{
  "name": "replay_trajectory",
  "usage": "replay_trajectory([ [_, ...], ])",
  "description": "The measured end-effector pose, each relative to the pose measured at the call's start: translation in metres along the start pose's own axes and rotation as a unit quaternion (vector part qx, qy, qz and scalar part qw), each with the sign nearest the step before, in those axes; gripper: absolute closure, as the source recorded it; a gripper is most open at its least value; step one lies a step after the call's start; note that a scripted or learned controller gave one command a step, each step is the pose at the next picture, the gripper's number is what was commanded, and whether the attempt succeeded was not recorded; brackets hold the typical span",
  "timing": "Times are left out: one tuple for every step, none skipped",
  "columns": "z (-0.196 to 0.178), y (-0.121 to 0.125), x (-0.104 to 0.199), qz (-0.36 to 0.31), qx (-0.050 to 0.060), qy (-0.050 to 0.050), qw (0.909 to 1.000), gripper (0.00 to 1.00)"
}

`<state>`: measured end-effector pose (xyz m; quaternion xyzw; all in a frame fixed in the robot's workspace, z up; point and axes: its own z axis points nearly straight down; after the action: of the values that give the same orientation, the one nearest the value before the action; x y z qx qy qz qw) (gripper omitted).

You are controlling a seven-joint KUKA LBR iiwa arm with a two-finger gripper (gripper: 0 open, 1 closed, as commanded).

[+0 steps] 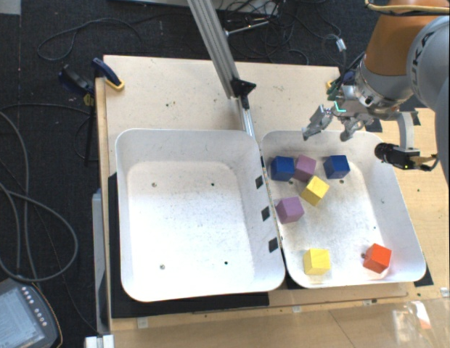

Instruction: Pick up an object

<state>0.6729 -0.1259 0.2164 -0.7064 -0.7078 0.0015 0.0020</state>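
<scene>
Gripper above right bin's far rim, jaws apart, seemingly holding nothing. Below, well clear: blue cube, purple cube.

You're looking at seven cubes, all in the right bin — two blue, two purple, two yellow and one orange at its near right corner. Two white bins — the left bin beside it.
</scene>
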Motion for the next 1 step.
replay_trajectory([
  [-0.0026, 0.0005, 0.0, -0.001, -0.002, -0.001, 1.0, 0.0],
])
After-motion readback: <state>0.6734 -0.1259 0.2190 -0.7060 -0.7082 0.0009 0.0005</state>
